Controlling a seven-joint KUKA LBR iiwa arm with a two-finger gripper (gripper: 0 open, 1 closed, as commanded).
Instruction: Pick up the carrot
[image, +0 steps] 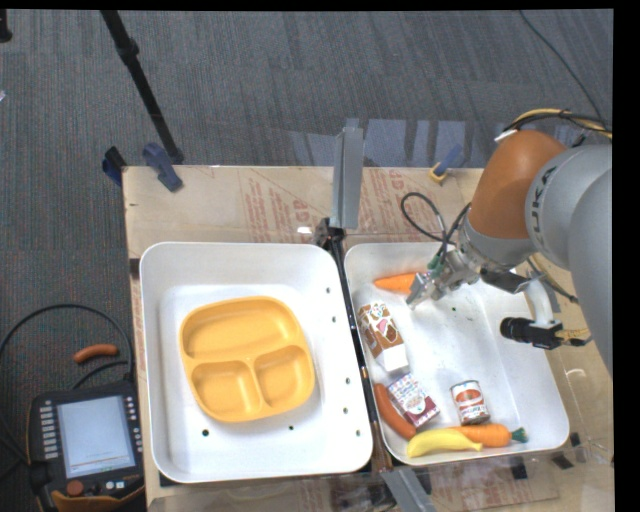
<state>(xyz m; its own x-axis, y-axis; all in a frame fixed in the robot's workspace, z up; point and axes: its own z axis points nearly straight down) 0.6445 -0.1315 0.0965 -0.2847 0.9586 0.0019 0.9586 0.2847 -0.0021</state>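
Note:
An orange tapered carrot (394, 283) lies near the back of the right bin (520, 375), pointing left. My gripper (420, 290) hangs low right at its right end, touching or nearly touching it. A second carrot (488, 434), with a green top, rests at the bin's front edge next to a yellow banana (443, 443).
In the right bin are also a milk carton (382, 335), a small snack box (413, 400), a red sausage (391, 411) and a small can (470, 402). The left bin (165, 270) holds a yellow divided plate (248, 358). A black camera mount (528, 329) sits at the right.

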